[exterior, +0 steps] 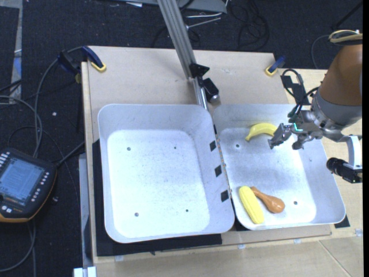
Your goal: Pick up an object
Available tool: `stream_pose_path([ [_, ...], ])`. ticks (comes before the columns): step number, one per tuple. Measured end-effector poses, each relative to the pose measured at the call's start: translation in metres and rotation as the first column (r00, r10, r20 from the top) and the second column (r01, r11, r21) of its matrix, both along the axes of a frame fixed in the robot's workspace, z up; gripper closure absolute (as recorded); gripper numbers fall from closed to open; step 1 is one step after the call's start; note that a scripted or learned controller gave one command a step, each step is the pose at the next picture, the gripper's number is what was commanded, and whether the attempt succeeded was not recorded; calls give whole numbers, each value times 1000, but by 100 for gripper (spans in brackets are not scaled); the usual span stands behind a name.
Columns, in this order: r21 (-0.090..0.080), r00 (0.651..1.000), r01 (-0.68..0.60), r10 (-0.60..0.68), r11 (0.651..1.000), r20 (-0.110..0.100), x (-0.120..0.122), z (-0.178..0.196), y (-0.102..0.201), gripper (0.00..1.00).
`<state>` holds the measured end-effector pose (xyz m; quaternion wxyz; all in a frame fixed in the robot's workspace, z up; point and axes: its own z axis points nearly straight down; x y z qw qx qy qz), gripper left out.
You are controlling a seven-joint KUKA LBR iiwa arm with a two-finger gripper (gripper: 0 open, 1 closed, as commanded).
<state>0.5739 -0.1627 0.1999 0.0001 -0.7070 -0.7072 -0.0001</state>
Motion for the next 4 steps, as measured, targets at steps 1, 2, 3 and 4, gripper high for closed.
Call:
stream_pose_path([
  [1, 0, 1000, 0, 0, 1000, 0, 0, 0, 0, 0],
  [2, 0, 1000, 0, 0, 1000, -3, -3, -43, 0, 0],
  [3, 0, 1000, 0, 0, 1000, -3, -2, -86, -4, 0],
  [4, 0, 1000, 0, 0, 1000, -2, -3, -106, -3, 0],
])
